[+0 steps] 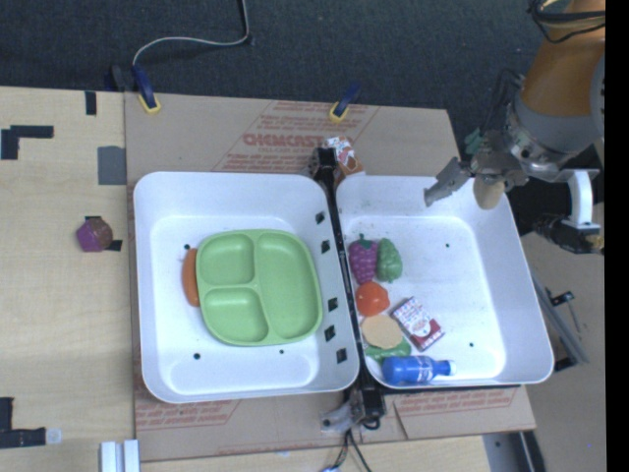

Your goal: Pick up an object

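Note:
My gripper hangs over the far right corner of the right bin, open, with nothing between its fingers. Along the bin's left side lie purple grapes, a green pepper, an orange tomato, a red and white carton, a tan round piece and a blue bottle. All of them sit well left of and nearer than the gripper.
The left bin holds a green divided plate with an orange carrot at its left edge. A small purple object lies on the bench at far left. A small red and white item sits behind the divider.

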`<state>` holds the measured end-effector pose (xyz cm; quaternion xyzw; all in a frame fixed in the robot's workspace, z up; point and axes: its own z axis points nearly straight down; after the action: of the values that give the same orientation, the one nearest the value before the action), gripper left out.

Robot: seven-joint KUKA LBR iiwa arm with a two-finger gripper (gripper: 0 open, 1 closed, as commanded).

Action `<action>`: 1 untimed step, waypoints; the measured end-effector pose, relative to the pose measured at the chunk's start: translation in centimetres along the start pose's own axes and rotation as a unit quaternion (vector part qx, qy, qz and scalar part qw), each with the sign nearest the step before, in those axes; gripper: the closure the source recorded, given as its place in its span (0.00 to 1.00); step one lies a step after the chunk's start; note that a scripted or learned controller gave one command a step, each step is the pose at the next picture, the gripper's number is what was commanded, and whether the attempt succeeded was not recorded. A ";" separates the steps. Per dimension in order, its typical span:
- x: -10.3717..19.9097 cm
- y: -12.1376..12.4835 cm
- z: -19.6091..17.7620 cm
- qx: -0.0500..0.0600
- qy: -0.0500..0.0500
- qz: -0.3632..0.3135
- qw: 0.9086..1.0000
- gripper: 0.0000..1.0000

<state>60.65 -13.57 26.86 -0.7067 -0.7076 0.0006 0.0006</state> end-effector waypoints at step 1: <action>4.8 -3.1 8.5 0.001 0.000 0.000 1.000 0.00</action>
<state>57.49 -8.77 18.38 -0.7066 -0.7076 0.0008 0.0011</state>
